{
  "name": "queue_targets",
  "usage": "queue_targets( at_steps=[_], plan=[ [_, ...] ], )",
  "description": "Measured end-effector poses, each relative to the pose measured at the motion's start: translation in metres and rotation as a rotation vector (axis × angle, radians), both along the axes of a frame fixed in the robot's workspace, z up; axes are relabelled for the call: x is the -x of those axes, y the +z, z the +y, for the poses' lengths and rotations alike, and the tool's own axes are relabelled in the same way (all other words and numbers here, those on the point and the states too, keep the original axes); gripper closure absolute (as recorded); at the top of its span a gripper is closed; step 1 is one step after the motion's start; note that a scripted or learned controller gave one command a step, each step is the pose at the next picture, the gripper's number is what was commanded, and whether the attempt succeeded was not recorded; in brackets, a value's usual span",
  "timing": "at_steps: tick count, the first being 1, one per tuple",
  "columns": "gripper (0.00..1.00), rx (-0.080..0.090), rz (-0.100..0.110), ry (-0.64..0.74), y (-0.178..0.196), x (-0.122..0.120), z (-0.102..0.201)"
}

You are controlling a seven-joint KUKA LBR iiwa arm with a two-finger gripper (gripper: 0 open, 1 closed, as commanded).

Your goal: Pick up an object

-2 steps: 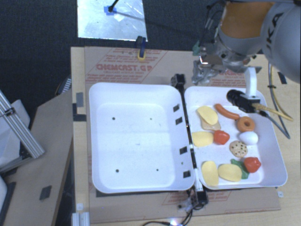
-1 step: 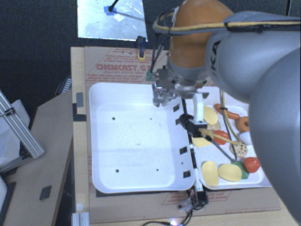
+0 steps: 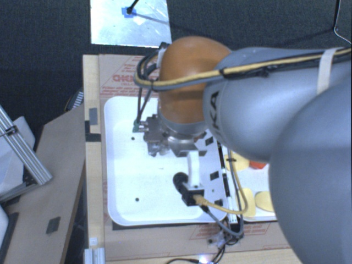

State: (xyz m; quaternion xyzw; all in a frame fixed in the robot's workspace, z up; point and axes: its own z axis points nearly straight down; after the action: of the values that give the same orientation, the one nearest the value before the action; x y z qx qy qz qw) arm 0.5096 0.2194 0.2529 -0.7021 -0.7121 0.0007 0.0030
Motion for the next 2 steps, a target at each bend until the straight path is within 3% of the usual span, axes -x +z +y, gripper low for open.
queue_targets(
  at_steps=[1,2],
  plan=[
    [1.0,0.003,-0.01,-0.01,-0.026,-0.111,0.015],
    [1.0,-0.003,-0.02,-0.008,0.103,-0.091,0.01]
  ],
)
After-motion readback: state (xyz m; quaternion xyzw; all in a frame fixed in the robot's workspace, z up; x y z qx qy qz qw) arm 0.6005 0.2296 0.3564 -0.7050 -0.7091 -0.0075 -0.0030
